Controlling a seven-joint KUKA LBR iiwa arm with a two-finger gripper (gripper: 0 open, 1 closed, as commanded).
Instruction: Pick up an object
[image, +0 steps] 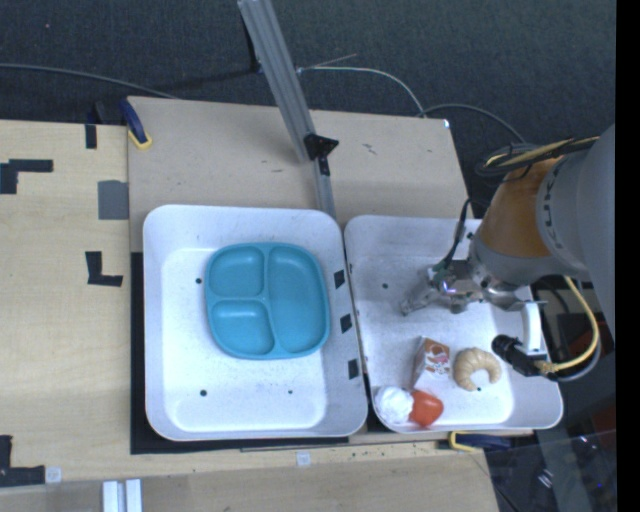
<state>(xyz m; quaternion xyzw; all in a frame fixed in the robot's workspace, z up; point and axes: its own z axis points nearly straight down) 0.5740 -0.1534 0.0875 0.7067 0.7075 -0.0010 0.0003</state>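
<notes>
1. Resting on a pale wooden counter above dark carpet, two shallow white bins sit side by side, touching.
2. Left bin holds a smooth teal plate with three compartments.
3. Right bin holds a curved tan croissant, a small printed packet, a red piece and a white lump, clustered near its front.
4. Metal gripper hovers low over bare bin floor, fingers spread, holding nothing.
</notes>
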